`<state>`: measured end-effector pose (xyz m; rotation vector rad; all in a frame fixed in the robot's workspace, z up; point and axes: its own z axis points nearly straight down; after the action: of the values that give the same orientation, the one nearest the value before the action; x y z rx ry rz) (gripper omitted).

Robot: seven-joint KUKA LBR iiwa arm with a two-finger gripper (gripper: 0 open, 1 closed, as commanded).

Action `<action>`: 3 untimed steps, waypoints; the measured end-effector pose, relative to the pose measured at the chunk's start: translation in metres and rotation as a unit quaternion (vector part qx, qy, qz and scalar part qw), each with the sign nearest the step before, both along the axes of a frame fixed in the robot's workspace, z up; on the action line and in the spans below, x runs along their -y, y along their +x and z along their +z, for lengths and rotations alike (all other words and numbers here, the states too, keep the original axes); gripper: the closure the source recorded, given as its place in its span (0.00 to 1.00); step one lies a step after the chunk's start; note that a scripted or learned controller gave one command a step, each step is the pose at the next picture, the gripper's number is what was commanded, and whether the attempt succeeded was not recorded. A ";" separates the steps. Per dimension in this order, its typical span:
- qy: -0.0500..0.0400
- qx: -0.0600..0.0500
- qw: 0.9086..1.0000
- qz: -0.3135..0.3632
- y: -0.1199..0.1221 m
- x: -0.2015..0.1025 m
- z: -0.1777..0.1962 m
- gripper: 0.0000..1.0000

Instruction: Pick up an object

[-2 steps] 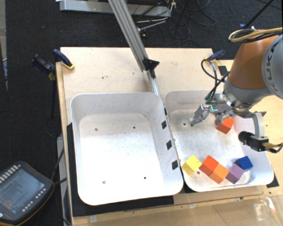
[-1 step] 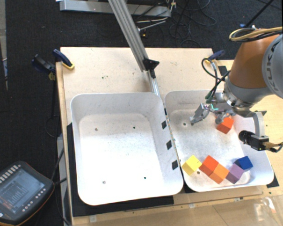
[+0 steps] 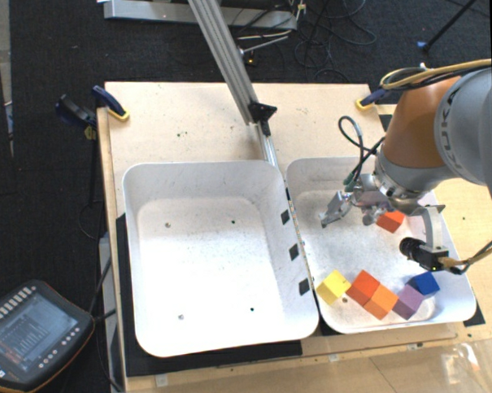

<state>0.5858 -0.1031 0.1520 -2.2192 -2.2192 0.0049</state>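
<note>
The claw [image 3: 357,213] hangs over the upper part of the right bin [image 3: 310,176], at the right of the frame, below the grey arm [image 3: 463,133] with its orange band [image 3: 412,131]. One finger reaches out to the lower left, its tip above bare bin floor; the other lies further right. A small orange-red block [image 3: 389,221] sits just beside that right finger, touching or nearly touching it. The fingers look spread apart with bare floor showing between them, so the claw reads as open and gripping nothing. Whether the block rests on the floor or is lifted, I cannot tell.

Lower in the same bin, along its bottom edge, a cluster of blocks lies close together: a yellow block [image 3: 333,286] at the left, a red-orange block [image 3: 365,287] next to it, an orange block [image 3: 382,301] touching that, a purple block [image 3: 408,302] further right, and a blue block [image 3: 425,284] just above and right of the purple one. A black fitting with a cable [image 3: 421,253] hangs from the arm near the blue block.

The left bin [image 3: 140,188] takes up the middle of the frame. Both bins rest on the pale worktop [image 3: 193,112]. A metal strut [image 3: 227,54] slants down from the top of the frame to the gap between the bins. A teach pendant [image 3: 32,335] lies at the lower left of the frame, off the worktop.
</note>
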 end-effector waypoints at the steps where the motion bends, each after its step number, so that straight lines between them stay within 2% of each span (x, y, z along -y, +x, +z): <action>1: 0.000 -0.001 1.000 0.000 -0.001 -0.001 -0.054 0.00; 2: 0.000 0.003 1.000 0.000 0.001 0.000 -0.040 1.00; 3: 0.000 0.004 1.000 0.000 -0.006 -0.001 0.005 1.00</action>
<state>0.5803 -0.1024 0.1569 -2.2237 -2.2236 -0.0035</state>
